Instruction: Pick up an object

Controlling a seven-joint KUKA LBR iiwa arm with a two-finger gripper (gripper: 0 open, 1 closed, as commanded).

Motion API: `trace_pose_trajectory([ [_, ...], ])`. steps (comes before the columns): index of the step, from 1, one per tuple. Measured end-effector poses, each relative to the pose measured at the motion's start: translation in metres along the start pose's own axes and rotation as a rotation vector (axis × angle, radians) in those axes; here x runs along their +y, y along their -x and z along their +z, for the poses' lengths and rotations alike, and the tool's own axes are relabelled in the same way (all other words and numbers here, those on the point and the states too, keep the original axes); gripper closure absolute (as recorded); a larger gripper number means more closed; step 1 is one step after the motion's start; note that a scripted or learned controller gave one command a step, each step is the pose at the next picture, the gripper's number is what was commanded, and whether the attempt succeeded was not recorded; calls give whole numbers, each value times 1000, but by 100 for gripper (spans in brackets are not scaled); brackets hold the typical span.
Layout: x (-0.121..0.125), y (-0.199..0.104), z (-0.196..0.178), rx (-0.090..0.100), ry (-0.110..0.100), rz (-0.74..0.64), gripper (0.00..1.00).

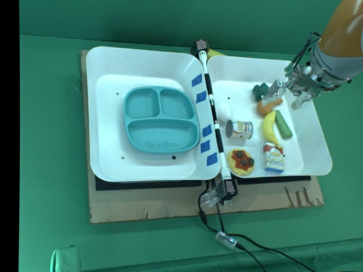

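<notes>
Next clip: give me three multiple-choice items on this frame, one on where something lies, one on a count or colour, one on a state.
1. Where does the teal plate lie?
A. in the left bin
B. in the right bin
C. on the green cloth

2. How many compartments does the plate have?
A. two
B. three
C. four

3. How does the can sit?
A. upright
B. on its side
C. stacked on the banana

Key:
1 A, the plate rests on the left bin's floor.
2 B, two small compartments sit above one wide one.
3 B, its round end faces sideways, beside the banana and apart from it.
</notes>
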State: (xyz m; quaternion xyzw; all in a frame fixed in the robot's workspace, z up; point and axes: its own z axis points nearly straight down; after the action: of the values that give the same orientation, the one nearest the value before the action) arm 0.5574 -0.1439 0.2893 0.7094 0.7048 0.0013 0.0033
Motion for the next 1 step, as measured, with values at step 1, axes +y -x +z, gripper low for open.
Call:
trace_pose_trajectory([
  [1,10,3,102,-5,12,0,0],
])
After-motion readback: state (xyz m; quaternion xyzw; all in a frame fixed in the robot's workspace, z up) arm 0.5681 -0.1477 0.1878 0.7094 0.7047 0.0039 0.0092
